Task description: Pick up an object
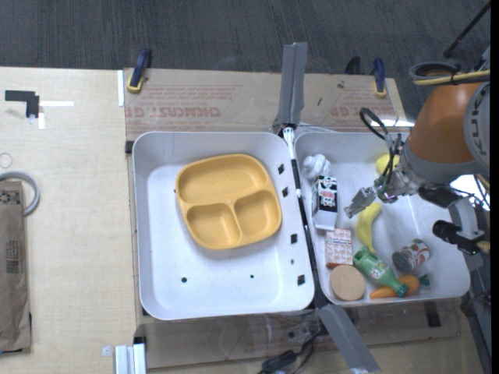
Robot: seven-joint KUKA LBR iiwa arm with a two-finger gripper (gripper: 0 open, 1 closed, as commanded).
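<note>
where the right bin [458, 283] comes closest to the viewer, a round tan disc [348, 283] lies beside a green bottle [377, 269], a small orange carrot [385, 291] and a patterned rounded object [411, 255]. just behind the disc sits a small red-and-white packet [338, 247], and a yellow banana [366, 226] lies lengthwise in the middle of the bin. the gripper [366, 199] hangs over the upper end of the banana, reaching in from the right on a grey arm with an orange band [443, 127]; whether its jaws are open or closed cannot be told, and nothing is seen held. further back stand a small black-and-white carton [327, 194] and a crumpled white object [313, 164]. the left bin [160, 271] holds a yellow divided plate [228, 201].
</note>
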